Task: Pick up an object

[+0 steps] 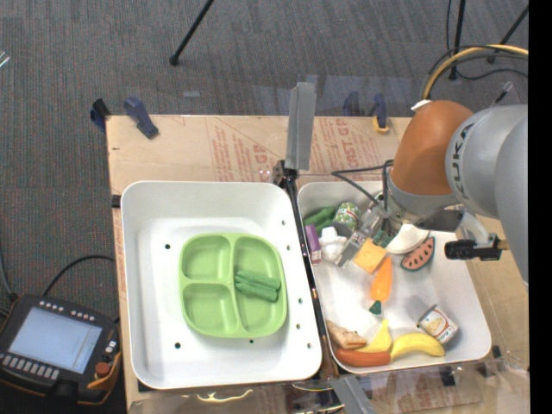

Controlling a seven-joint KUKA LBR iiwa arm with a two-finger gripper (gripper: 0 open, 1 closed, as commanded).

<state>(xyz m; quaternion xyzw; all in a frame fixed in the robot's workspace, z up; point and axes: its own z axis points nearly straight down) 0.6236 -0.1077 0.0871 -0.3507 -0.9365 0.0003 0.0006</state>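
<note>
Two white bins (138, 231) were seen, the gripper (358, 247) lowered into the right one beside an orange cheese wedge (371, 255), its opening not discernible.

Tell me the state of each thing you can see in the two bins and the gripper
gripper: low in the right bin, over the orange cheese wedge; nothing seen between its fingers
green divided plate: flat in the left bin
green bean pods: lying on the plate
carrot: lying flat
banana: lying at the front wall
small can: on its side
</note>
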